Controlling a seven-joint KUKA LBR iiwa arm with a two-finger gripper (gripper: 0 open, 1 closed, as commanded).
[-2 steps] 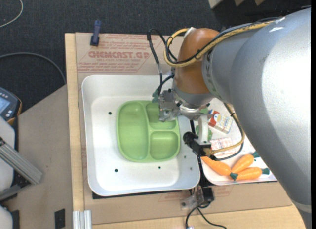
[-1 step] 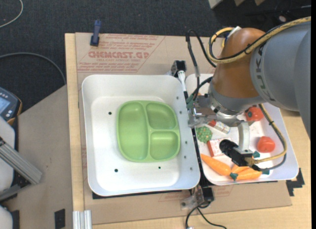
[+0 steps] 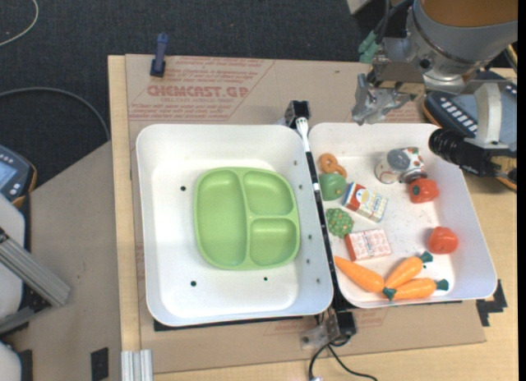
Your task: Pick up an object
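Note:
My gripper [image 3: 371, 113] hangs over the cardboard just beyond the far rim of the right bin [image 3: 477, 248], open with nothing between its fingers. The bin holds several small toy foods. A grey can [image 3: 400, 164] lies nearest the gripper, just below and to its right. A red pepper [image 3: 422, 190] sits beside the can. An orange ring [image 3: 328, 162] and a green pepper [image 3: 332, 185] lie by the bin's left wall. A small carton [image 3: 366, 202], a green broccoli [image 3: 339, 222] and a red-and-white box [image 3: 368, 245] fill the middle.
Three carrots [image 3: 359, 273] [image 3: 404, 271] [image 3: 415, 289] lie along the right bin's near edge, with a red tomato [image 3: 442, 240] to their right. The left bin [image 3: 164, 207] holds a green divided plate [image 3: 246, 217]. A black clip [image 3: 297, 112] sits where the bins meet.

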